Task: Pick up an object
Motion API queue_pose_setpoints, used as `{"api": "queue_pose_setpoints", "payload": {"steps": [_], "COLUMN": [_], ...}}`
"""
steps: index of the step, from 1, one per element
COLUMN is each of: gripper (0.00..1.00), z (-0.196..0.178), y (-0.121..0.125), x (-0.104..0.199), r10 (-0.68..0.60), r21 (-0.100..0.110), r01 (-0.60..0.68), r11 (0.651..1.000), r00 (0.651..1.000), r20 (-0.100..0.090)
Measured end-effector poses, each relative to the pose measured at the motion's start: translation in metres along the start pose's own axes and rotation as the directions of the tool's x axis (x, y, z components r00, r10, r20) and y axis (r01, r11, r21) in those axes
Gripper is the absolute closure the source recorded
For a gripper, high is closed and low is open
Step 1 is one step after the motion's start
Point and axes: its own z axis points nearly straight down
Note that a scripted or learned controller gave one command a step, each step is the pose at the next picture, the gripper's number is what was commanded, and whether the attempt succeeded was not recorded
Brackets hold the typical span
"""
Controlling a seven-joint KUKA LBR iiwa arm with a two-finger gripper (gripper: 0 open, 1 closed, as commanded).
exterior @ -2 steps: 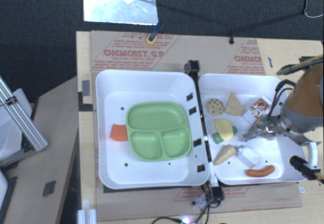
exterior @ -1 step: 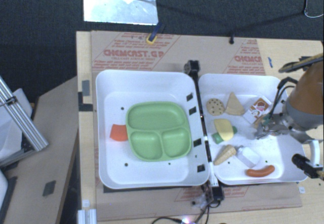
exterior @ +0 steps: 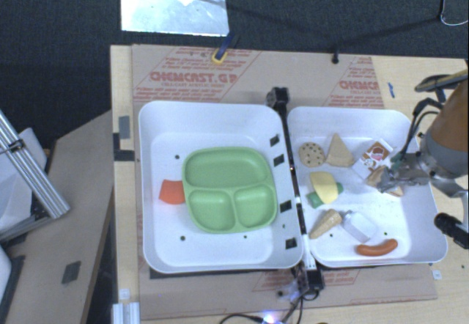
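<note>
Jaws (exterior: 390,182) low in right bin (exterior: 421,242), touching a small tan piece (exterior: 376,176)

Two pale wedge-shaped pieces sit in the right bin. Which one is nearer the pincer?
The upper wedge, beside the cookie; the lower wedge lies toward the bin's front, farther from the pincer.

Right bin (exterior: 421,238), contents: a round speckled cookie (exterior: 311,153) lies flat near the inner wall. Just beside it, a tan wedge (exterior: 339,152). A small white carton with red print (exterior: 374,155) lies tilted toward the far right. At centre, a yellow piece (exterior: 323,185) touches a green piece (exterior: 314,199). Nearer the front, a pale pointed wedge (exterior: 325,223) sits beside a white block (exterior: 359,227). A red-orange sausage (exterior: 377,247) lies lengthwise along the front wall.

Left bin (exterior: 157,242): an orange block (exterior: 172,192) lies flat, touching a green divided tray (exterior: 227,189).
</note>
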Motion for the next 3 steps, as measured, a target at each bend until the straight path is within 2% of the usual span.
{"api": "queue_pose_setpoints", "payload": {"steps": [1,2,3], "gripper": [1.0,1.0,1.0], "z": [-0.062,-0.087,-0.096], "y": [-0.004,-0.003,-0.008], "x": [0.001,0.001,0.048], "r10": [-0.001,-0.002,-0.005], "r21": [-0.003,0.0,0.002], "r01": [0.001,0.002,0.005], "r11": [1.0,1.0,1.0], "r00": [1.0,1.0,1.0], "r20": [0.001,0.0,-0.003]}}
